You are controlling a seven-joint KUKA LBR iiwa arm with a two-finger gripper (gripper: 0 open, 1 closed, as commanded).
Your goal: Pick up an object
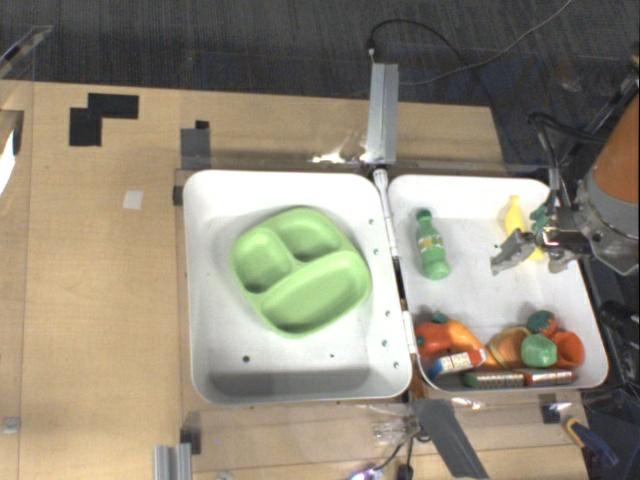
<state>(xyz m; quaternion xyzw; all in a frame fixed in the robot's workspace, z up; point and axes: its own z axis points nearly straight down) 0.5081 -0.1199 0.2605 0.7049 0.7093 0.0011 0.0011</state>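
A pale wooden bench (pixel 90 298) stands on dark carpet, with black cables trailing across the floor beyond it and a few black squares marked on the wood at its far left. Two shallow white bins sit side by side on it, parted by a metal divider rail (pixel 384 118) that runs up toward the back. Taking that rail as the landmark: the left bin (pixel 215 378) lies just to its left and carries a green divided plate (pixel 300 268) with three compartments, turned at an angle and resting near the middle of the bin. The right bin (pixel 470 298) lies just to the rail's right. Close beside the rail, toward the back of this bin, a small green bottle (pixel 432 243) lies on its side. Farther from the rail, near the bin's back right corner, a yellow banana-like toy (pixel 513 214) lies on the white floor. Along the near wall, from the rail outward, a cluster of orange, red and green toy foods (pixel 500 353) is heaped together, with a dark marker-like stick (pixel 520 377) along the front edge. The arm (pixel 615 183) comes in from the side away from the rail, and its gripper (pixel 512 256) hangs over the right bin just in front of the yellow toy, its fingers (pixel 505 258) spread slightly and closed on nothing, the yellow toy just behind them.
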